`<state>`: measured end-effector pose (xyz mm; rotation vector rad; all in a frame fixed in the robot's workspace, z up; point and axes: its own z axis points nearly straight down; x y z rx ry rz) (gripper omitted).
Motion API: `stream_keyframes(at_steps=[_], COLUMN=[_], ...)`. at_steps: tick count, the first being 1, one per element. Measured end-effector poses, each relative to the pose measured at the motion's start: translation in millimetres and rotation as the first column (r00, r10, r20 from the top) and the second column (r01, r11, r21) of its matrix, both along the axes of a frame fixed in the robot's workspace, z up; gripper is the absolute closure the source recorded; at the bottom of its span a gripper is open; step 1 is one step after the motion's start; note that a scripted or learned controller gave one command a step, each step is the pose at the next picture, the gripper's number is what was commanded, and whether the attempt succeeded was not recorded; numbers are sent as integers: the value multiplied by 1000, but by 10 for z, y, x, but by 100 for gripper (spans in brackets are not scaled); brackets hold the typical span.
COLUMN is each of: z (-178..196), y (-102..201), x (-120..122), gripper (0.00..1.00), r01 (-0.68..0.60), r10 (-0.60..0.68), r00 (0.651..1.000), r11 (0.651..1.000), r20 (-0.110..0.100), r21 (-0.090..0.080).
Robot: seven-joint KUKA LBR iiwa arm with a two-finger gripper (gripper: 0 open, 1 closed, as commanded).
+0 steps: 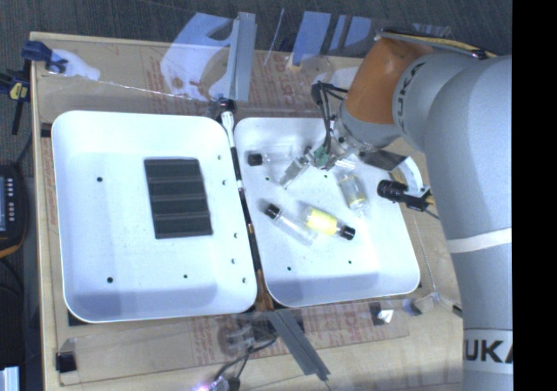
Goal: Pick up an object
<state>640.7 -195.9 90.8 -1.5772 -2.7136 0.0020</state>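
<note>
My gripper (294, 171) reaches down into the right bin (383, 272), near its back middle. Its metal tip rests low over the bin floor. A small black piece (254, 158) lies just to its left. In front of it lie a clear tube with a black cap (284, 218) and a clear bottle with yellow contents and a black cap (325, 224). A small clear vial (352, 193) sits to the gripper's right. I see nothing held at the tip.
The left bin (87, 276) holds a black ribbed block (179, 198). Blue and clear plastic pieces (218, 54) stand behind the bins. The grey arm (461, 163) fills the right side.
</note>
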Motion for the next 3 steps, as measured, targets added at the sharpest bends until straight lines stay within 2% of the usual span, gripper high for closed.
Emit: stream_keyframes(at_steps=[1, 2, 3], z=[141, 140, 436], y=[74, 74, -95], x=[163, 162, -406], gripper=[0, 0, 0], r01=[-33, -33, -133], r10=[33, 33, 133], r00=[999, 999, 991], r11=[999, 999, 991], r20=[3, 3, 2], r21=[-1, -1, -1])
